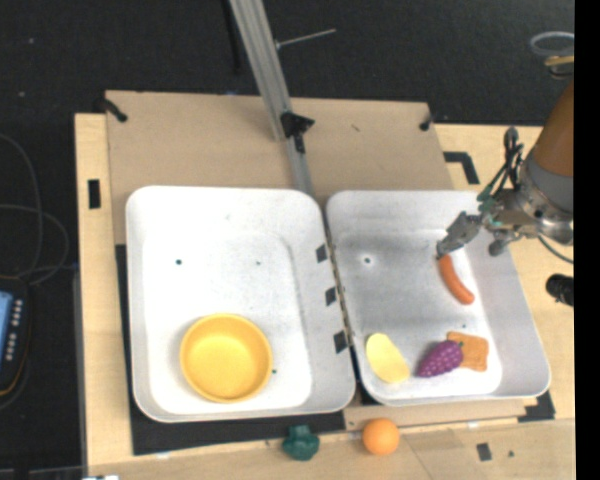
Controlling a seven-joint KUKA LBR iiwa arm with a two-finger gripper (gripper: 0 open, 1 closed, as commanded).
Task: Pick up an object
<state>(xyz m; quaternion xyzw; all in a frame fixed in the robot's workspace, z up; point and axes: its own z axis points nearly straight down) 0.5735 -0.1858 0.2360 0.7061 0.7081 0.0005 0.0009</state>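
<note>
Arm low over right bin, spread pincer just above orange sausage.

My pincer hangs at two o'clock over the right bin, just above the sausage. At five o'clock lie grapes beside a cracker. The bowl sits at seven o'clock in the left bin.
</note>
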